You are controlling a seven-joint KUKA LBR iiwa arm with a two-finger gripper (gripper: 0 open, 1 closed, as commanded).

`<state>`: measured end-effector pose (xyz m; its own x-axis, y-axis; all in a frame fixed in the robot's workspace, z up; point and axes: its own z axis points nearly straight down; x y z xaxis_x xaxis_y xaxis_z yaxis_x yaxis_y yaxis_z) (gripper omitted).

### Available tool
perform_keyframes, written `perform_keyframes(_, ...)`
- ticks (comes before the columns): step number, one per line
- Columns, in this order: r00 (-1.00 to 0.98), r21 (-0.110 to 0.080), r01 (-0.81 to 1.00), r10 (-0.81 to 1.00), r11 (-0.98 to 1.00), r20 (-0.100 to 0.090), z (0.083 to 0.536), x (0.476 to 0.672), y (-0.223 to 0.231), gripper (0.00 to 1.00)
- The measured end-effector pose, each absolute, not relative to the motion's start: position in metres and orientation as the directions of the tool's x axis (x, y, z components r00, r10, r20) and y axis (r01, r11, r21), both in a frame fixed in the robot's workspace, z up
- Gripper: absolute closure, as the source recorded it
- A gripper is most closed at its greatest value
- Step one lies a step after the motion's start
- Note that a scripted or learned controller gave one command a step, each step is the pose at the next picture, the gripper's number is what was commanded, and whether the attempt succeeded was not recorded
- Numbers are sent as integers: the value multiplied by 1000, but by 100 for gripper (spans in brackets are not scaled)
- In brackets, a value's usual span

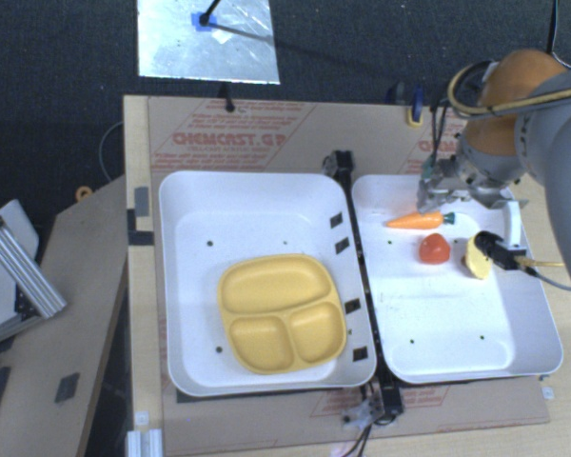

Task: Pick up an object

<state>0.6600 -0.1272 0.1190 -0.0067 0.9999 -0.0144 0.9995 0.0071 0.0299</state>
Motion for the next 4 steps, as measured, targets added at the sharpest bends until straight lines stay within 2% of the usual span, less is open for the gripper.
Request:
perform_keyframes(1, -6, 6, 1000, 1000, 6, -1, 165, 659, -122, 100)
perform_keyframes(2, -6, 9, 1000, 1000, 6, -2, 231, 660, -124, 100)
perform_keyframes(3, -7, 4, 1000, 1000, 7, -1, 233, 661, -124, 100)
perform_keyframes(4, -9, 0, 1000, 1000, 9, 1, 223, 648, -75, 100)
